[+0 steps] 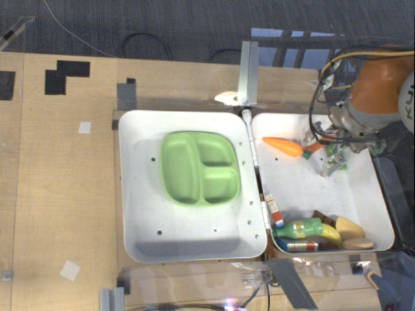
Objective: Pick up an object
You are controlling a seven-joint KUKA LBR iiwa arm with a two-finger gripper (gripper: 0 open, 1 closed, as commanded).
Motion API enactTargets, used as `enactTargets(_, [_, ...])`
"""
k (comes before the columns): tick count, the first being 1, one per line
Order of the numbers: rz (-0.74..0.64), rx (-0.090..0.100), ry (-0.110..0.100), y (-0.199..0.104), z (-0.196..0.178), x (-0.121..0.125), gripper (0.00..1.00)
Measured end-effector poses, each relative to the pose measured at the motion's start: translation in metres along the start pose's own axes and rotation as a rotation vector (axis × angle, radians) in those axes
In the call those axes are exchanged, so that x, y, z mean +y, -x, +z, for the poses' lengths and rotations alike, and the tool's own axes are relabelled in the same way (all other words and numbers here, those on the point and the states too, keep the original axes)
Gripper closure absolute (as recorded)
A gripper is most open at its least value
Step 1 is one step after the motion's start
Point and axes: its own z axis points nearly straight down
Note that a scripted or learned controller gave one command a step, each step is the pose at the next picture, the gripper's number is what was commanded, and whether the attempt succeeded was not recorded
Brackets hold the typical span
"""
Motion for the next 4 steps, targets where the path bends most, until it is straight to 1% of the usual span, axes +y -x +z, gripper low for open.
enactTargets(1, [0.017, -0.004, 0.004, 0.059, 0.0, 0.08, 0.0])
enactTargets(2, [0.059, -0.001, 0.001, -0.016, -0.002, 0.095, 0.0])
enactTargets(3, [0.13, -0.005, -0.001, -0.017, -0.002, 0.12, 0.0])
enactTargets(4, [0.168, -0.003, 0.0, -0.002, -0.002, 0.119, 0.0])
